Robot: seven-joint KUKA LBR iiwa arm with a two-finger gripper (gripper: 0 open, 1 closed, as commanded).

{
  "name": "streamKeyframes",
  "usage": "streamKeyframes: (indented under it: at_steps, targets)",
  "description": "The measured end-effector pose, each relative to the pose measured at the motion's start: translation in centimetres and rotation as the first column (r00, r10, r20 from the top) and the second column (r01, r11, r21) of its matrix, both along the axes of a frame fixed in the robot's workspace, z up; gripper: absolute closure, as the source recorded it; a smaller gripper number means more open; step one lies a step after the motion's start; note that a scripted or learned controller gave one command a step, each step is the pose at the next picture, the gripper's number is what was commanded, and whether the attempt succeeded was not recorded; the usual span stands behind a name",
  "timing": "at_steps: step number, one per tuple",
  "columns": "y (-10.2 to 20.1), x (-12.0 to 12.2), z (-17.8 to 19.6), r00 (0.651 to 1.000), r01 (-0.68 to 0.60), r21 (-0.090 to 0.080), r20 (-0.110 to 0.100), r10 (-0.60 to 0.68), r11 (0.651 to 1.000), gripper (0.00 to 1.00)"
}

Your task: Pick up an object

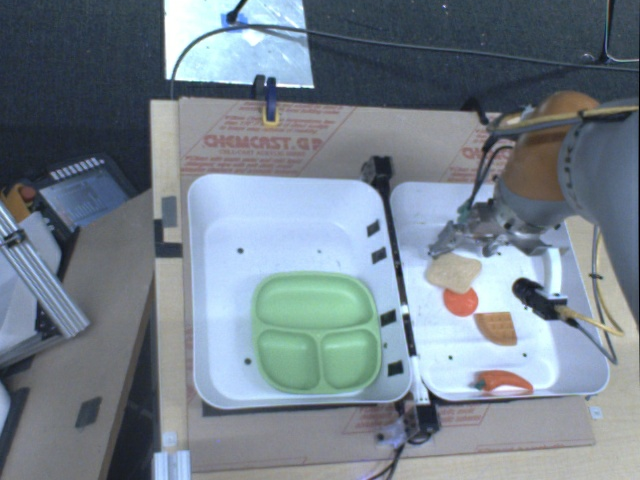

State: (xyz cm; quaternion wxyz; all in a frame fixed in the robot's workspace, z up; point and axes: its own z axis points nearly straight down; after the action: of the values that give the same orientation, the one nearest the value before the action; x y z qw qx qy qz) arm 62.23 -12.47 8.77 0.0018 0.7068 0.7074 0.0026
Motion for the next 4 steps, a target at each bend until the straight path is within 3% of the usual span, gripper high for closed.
streamKeyframes:
  at_steps: [1,4]
  targets:
    - [0.1,0.2,1.3,1.0,-0.001,0.0,0.006,0.001,1.0,1.0]
    - [-1.6,0.8,15.3,1.0,-0.003,-0.002,0.001,0.003,1.0,1.0]
